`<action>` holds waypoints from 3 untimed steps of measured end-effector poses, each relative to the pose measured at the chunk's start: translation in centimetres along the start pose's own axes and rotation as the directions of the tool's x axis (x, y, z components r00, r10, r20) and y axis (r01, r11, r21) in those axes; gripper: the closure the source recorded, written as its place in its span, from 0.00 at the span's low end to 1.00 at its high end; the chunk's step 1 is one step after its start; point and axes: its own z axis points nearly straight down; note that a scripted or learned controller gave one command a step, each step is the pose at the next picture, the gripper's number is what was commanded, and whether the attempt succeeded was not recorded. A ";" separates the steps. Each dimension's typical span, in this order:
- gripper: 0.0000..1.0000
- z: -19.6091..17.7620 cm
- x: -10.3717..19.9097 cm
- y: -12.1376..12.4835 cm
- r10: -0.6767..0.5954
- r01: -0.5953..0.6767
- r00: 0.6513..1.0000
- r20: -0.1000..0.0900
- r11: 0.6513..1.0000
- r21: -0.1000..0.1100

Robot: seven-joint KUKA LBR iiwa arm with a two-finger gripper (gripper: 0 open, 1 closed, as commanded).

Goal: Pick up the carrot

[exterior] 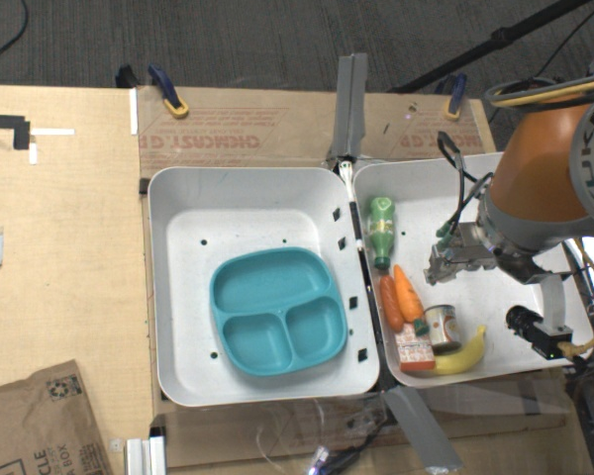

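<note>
The orange carrot [407, 293] lies at the left side of the right bin [495, 364], slanting toward the front. A second orange carrot-like piece [389, 304] lies against its left side. My gripper [447, 262] hangs over the middle of the right bin, a short way to the right of the carrot and slightly behind it, apart from it. Nothing shows in the gripper.
A green bottle [380, 229] lies behind the carrot. A small can [440, 325], a red box [413, 348] and a banana [457, 354] crowd the bin's front left. The left bin [178, 295] holds a teal divided plate [277, 310].
</note>
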 end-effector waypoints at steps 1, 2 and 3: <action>1.00 -4.8 4.6 -3.2 0.122 -0.122 0.993 0.002 0.993 0.002; 1.00 -8.2 7.7 -3.0 0.156 -0.156 0.988 0.001 0.988 -0.004; 1.00 -15.4 8.4 -3.0 0.060 -0.060 0.998 0.004 0.998 0.001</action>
